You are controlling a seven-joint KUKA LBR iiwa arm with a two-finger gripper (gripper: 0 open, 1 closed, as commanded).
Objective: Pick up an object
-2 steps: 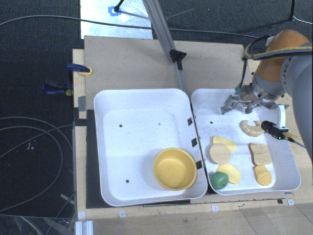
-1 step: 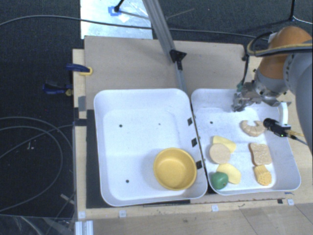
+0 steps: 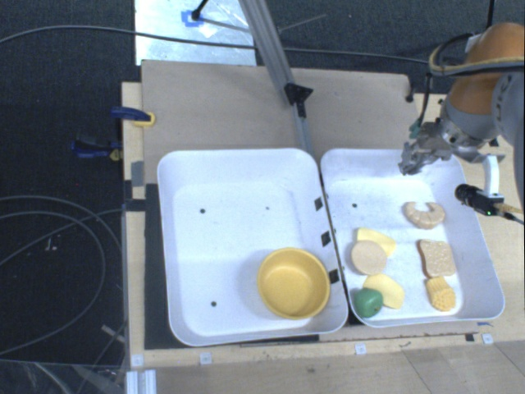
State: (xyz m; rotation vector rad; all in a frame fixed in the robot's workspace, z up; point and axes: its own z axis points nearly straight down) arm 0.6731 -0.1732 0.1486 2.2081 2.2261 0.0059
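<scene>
The two-finger gripper (image 3: pixel 413 161) hung over the far right corner of the right shallow white bin (image 3: pixel 484 257), below the grey arm with its orange band (image 3: pixel 484 72); whether it was open or closed could not be told, and nothing showed in its hold. The nearest item was a pale tan, crescent-shaped pastry piece (image 3: pixel 424 214), lying flat on the bin floor with its long axis running across the view, left to right, and its curved back toward the near side; it lay apart from the gripper, nearer the camera. Beside it to the left sat a yellow wedge-shaped block (image 3: pixel 377 240) partly covered by a round cream-coloured disc (image 3: pixel 368 258) that touched it. Nearer still lay a second yellow rounded piece (image 3: pixel 389 290), touching a green rounded toy (image 3: pixel 367 303) at the bin's near left corner. Along the right side lay a tan slice like bread (image 3: pixel 437 258), its long axis running near to far, and just below it a yellow ridged piece like a corn cob (image 3: pixel 442 294), the two almost touching. The left shallow white bin (image 3: pixel 213 195) held a yellow plastic bowl (image 3: pixel 294 282), upright at its near right corner. A slanted grey pole (image 3: pixel 271 43) crossed the far bench, and a blue and yellow clamp (image 3: pixel 131 116) gripped the bench's left edge.
</scene>
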